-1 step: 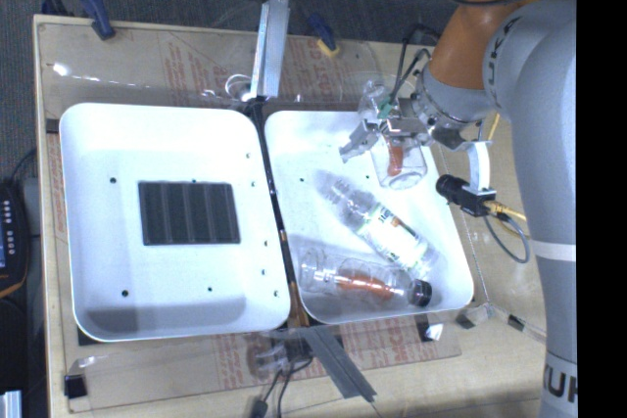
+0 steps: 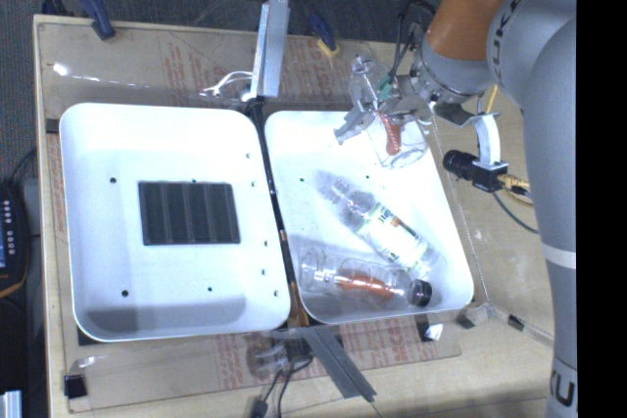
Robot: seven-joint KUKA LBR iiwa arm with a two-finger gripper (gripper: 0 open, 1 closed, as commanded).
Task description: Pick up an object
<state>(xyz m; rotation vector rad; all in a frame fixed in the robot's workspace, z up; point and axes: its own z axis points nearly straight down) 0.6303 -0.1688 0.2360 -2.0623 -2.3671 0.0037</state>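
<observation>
Gripper (image 2: 377, 113) at far edge of right bin (image 2: 294, 210); fingers seemingly closed on a clear item with a reddish core (image 2: 394, 138), though transparency leaves the grip uncertain. Remaining in right bin: clear bottle (image 2: 384, 225), long axis diagonal, nearer the camera than the fingers; clear tube (image 2: 358, 282) along near wall. Left bin (image 2: 98, 240): dark grille (image 2: 189, 212).

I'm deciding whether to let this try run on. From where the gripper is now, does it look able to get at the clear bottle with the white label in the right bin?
Probably yes. The gripper is over the far end of the right bin, the clear bottle with the white label lies uncovered nearer the middle, and nothing stands between them.
</observation>
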